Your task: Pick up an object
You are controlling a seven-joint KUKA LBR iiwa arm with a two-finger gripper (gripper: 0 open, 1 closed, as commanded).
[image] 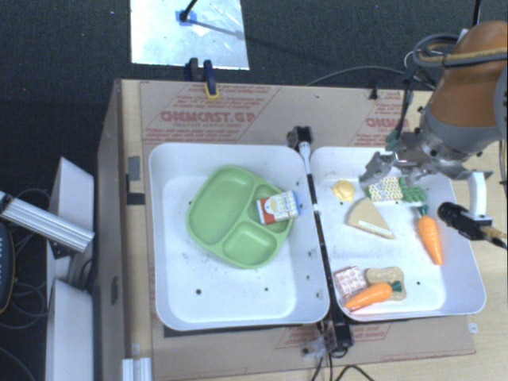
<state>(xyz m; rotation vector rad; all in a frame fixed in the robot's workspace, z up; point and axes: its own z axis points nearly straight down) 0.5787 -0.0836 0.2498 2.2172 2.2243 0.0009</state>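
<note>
Two bins; I'm hovering my gripper [386, 167] over the right bin's [468, 292] far side, grip state unclear, risking nudging the patterned block [386, 189] aside.

light: bright, even | glare: white bins [238, 312] washed out | shadows: faint | focus: slightly soft

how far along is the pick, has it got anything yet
Done: the arm has reached into the right bin. In hand: the gripper sits low by a small patterned item at the back of that bin, but a hold on it can't be made out. Left: a clear grasp and lift. The carrots and wedge lie untouched.
</note>
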